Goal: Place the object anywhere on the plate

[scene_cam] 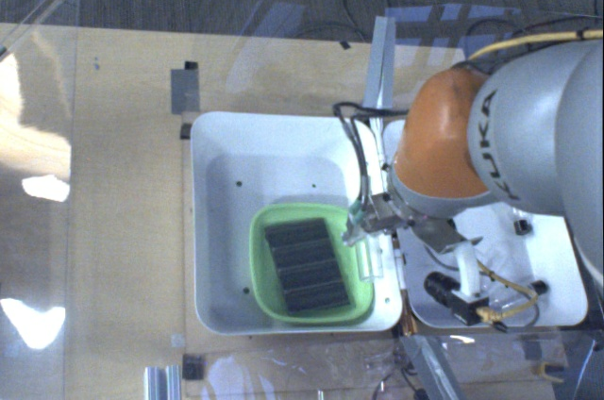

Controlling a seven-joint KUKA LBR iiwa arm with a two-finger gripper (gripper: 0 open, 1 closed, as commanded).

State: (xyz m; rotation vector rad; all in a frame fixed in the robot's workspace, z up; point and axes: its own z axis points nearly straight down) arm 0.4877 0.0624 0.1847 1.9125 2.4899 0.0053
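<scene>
One dark ribbed block (304, 266) lies flat on the green plate (259, 249), which sits in the lower right part of the left bin (215, 191). From the gripper (364, 232) the block lies to the camera view's left and a little lower. The gripper hangs over the plate's right rim, near the block's upper right corner; whether they touch I cannot tell. The block's long axis runs from upper left to lower right in the view, and all of it rests inside the rim. Whether the gripper is open or closed cannot be told, since the wrist of the arm (444, 143) hides it from above; nothing is seen held. Judged from how things lie, the placing looks done, and what remains is a lift away without catching the rim. The plate looks shallow and smooth. Bare white floor lies up and left of it, and the right bin (559, 287) is just beside.
</scene>
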